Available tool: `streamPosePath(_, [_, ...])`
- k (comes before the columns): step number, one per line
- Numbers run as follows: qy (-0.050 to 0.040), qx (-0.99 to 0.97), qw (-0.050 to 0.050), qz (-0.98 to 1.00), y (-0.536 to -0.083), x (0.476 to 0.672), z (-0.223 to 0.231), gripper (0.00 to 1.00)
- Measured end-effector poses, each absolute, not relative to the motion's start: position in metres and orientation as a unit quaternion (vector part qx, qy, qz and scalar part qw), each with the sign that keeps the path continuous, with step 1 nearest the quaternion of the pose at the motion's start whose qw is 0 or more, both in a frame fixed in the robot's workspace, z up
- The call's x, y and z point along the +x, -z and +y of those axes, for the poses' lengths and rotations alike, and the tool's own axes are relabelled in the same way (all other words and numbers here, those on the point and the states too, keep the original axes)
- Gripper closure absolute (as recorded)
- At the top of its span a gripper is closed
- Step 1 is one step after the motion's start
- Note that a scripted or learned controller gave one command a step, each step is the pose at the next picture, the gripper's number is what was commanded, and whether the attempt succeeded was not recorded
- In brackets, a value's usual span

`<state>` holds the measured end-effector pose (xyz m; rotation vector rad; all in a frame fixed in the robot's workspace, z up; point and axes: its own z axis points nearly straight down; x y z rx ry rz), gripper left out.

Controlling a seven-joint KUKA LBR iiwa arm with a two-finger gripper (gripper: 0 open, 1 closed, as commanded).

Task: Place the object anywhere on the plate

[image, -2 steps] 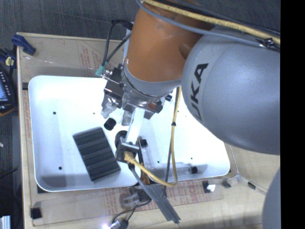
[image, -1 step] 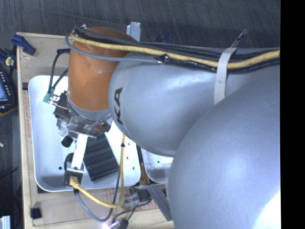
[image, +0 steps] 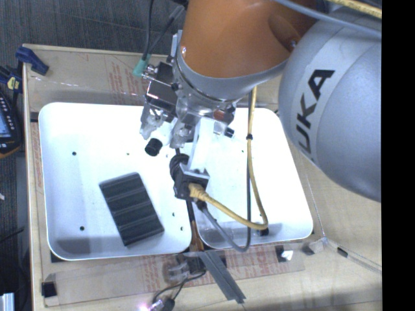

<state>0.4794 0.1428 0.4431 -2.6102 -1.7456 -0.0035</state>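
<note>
A dark ribbed rectangular slab (image: 131,209) lies flat in the left bin (image: 58,167), near its front and turned at a slant. My gripper (image: 157,129) hangs over the back right part of that bin, close to the divide between the two bins, well behind the slab and apart from it. I see nothing held in it. The big orange and grey arm covers much of the right bin (image: 285,199).
A blue clamp (image: 31,58) sits at the bench's back left corner, and a black device (image: 6,131) at the left edge. Grey metal bars (image: 220,277) lie on the bench in front of the bins.
</note>
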Motion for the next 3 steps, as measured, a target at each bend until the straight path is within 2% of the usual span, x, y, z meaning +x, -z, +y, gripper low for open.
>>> streamPosePath(1, [-0.0039,-0.744,0.001,-0.668,-0.283,0.475,0.219,1.0])
streamPosePath(2, [-0.0032,-0.734,0.001,-0.679,-0.262,0.541,0.176,1.0])
streamPosePath(3, [-0.0049,-0.825,0.002,-0.565,-0.145,0.593,0.164,1.0])
